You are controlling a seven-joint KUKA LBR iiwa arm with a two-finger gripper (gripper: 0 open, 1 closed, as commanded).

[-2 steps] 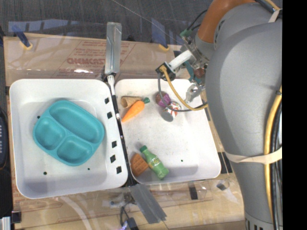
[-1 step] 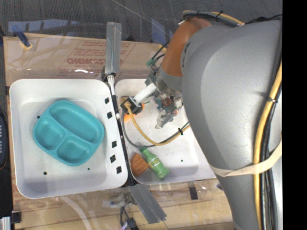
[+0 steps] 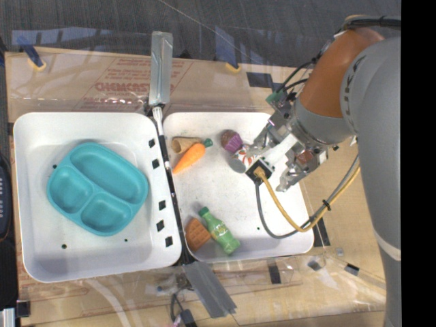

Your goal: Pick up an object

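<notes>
One pincer (image 3: pixel 294 170) hangs low over the right side of the right bin (image 3: pixel 225 196); whether it is wide or narrow cannot be told. Near it, to the left, lies a small purple object (image 3: pixel 231 142). Farther left, an orange carrot (image 3: pixel 189 157) lies close to the bin's left wall. A green bottle (image 3: pixel 219 231) and a brown piece (image 3: pixel 197 232) lie side by side near the front edge. The left bin (image 3: pixel 41 142) holds a teal divided plate (image 3: pixel 97 188).
</notes>
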